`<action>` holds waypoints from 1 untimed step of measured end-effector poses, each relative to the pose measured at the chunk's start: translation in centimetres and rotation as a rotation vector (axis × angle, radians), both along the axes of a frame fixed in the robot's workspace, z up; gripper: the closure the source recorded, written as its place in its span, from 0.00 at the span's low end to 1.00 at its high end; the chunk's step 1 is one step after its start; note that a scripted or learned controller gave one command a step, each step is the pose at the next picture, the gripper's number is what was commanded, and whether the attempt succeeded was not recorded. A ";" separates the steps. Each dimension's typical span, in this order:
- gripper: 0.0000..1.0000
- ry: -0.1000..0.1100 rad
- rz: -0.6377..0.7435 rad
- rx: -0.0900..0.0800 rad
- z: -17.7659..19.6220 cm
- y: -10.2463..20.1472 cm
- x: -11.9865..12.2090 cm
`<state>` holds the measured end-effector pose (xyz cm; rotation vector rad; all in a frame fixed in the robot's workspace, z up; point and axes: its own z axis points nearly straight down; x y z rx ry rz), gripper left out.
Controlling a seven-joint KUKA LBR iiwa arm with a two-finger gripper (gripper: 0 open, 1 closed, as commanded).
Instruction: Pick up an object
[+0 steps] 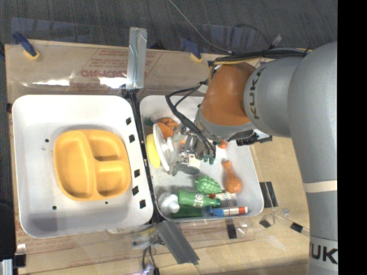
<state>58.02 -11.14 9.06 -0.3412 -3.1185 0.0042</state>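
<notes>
Toys crowd the right bin (252, 171) under the gripper (192, 153).
Glossy green bottle (192, 199), knobbly green piece (209, 185), smooth orange drumstick (231, 179), round yellow-white disc (157, 148); sectioned yellow tray (92, 164) sits left. Whether the gripper is spread, I cannot tell.

A divided tray (92, 164) sits mid-floor in the left bin (26, 153). In the right bin (252, 171), a plate (162, 150) leans by the left wall, a bottle (192, 200) lies along the front edge, and a drumstick (231, 177) rests near the right wall.
</notes>
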 end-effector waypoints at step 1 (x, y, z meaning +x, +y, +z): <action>0.00 0.006 -0.477 0.000 -0.2 -1.4 -2.4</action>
